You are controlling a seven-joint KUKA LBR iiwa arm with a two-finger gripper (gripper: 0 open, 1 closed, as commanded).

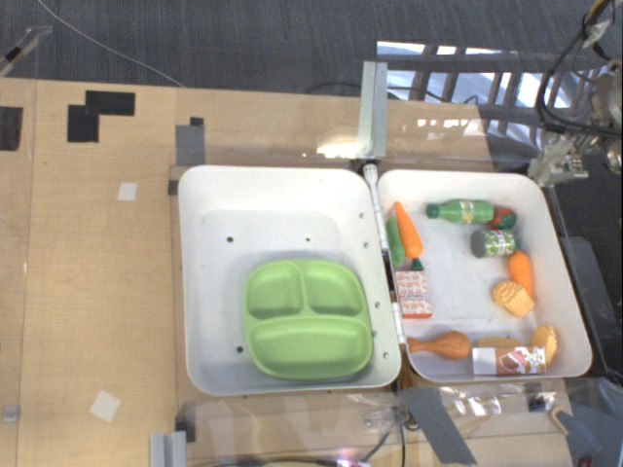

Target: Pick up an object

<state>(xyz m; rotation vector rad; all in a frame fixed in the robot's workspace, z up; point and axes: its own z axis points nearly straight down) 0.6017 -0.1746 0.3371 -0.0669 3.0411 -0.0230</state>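
Overhead, the arm [594, 95] is sitting at the far right, beyond the right bin [560, 251]; its gripper's state cannot be told. Lying in that bin are a bottle [461, 210], a carrot [407, 230], a can [494, 243] and a carton [413, 294]. A green tray [308, 319] is resting in the left bin [209, 261].

Pale grey arm [605, 105] — looped with thin black cables.

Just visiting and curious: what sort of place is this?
Probably a robotics lab test bench: two white bins sit on a wooden bench, one holding a green divided plate, the other toy food like a carrot.
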